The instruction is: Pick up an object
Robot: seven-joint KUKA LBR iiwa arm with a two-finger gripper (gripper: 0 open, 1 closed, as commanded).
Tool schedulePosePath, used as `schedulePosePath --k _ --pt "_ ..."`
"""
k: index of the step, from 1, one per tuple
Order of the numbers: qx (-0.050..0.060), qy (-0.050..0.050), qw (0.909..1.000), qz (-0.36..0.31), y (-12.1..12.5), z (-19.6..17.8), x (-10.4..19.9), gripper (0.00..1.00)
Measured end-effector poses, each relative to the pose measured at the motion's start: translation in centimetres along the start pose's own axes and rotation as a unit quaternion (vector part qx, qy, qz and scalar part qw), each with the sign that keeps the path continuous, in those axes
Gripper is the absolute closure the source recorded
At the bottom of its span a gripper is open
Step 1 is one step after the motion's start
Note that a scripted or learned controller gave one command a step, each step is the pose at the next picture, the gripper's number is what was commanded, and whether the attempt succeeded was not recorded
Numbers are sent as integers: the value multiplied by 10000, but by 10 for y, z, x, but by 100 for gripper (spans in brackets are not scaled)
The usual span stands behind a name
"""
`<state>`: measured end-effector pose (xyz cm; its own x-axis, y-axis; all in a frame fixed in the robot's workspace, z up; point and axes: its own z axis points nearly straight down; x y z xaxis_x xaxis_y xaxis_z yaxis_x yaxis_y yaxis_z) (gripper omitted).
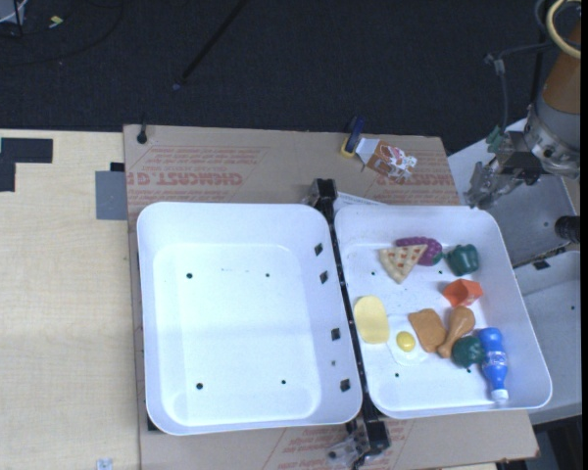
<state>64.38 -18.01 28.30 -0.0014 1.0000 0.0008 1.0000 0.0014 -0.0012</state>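
The right bin (514,282) holds several toy foods: a pizza slice (402,260), a purple bunch of grapes (421,249), a green pepper (462,258), an orange piece (462,291), a yellow oval (370,320), a fried egg (406,343), a tan toast (427,329), a drumstick (459,326) and a blue bottle (493,362). My gripper (490,179) hangs outside the bin, above its far right corner, with nothing between its fingers.
The left bin (152,292) stands next to the right one on a cardboard sheet (225,169). A small packet (390,161) and a blue-yellow clip (353,137) lie behind the right bin. Black clips (325,196) join the bins along the middle.
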Motion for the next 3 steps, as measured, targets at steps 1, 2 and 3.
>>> schedulePosePath --k 1,2,3 --pt "-8 -3 10000 -4 0 -18 36 100" --pt "-4 1 10000 -7 0 -38 75 100" --pt "-2 -2 10000 -6 0 -43 108 100"
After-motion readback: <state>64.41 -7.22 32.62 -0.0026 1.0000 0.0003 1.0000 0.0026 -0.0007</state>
